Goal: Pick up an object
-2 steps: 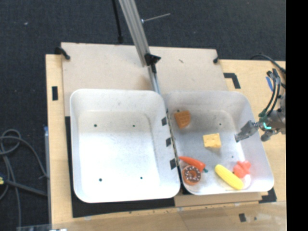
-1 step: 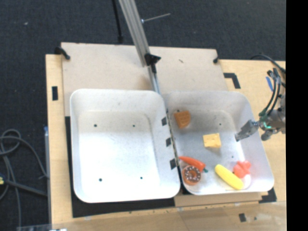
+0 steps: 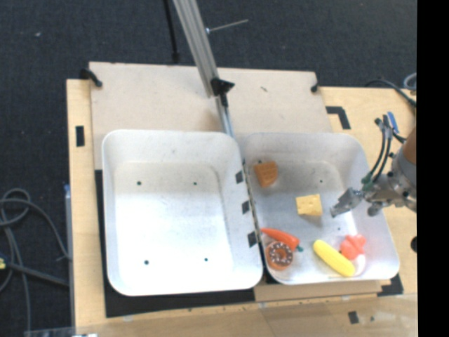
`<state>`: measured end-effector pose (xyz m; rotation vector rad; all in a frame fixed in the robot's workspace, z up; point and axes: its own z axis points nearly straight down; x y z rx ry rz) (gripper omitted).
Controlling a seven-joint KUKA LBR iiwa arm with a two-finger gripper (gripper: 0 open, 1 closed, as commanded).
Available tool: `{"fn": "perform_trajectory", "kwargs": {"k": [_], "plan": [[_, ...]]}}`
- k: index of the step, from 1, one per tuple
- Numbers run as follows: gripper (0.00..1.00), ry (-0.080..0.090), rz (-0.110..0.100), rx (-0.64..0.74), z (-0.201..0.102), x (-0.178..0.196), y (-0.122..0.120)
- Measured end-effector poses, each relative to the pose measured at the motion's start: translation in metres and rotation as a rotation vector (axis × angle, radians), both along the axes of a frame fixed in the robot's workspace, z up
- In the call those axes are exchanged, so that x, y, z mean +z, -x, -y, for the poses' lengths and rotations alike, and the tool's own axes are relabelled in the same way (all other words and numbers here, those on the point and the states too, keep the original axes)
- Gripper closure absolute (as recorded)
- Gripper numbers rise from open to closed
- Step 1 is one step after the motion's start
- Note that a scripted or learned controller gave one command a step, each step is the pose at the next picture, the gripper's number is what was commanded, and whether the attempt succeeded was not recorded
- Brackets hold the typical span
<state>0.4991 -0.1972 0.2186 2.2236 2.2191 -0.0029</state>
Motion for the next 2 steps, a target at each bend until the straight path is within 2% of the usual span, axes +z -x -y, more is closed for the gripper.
{"fn": "perform_trajectory", "kwargs": {"k": [1,2], "plan": [[0.0,-0.001,-0.002,0.0,-0.009,-0.056,0.001],[0.0,0.0,-0.002,0.0,-0.002,-0.1,0.006]]}}
